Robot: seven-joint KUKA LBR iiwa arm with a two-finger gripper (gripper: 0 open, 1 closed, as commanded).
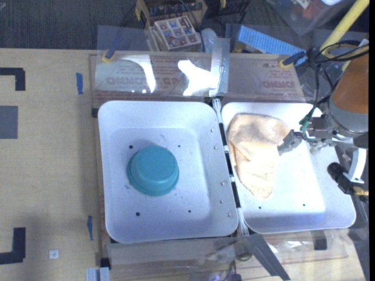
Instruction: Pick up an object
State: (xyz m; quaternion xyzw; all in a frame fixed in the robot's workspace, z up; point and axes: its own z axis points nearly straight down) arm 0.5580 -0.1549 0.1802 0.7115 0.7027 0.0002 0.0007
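Note:
A crumpled tan cloth (256, 152) lies in the left half of the right bin (304, 209), reaching from its back wall toward the middle. A teal bowl (153, 169) sits upside down in the middle of the left bin (117, 127). My gripper (288, 143) reaches in from the right, low over the right bin, with its tip at the cloth's right edge. I see nothing lifted off the bin floor.
The arm's grey body and orange band (353, 92) hang over the right bin's right rim, with cables around them. A central divider (225, 157) separates the bins. Clear plastic panels (158, 75) stand behind both bins.

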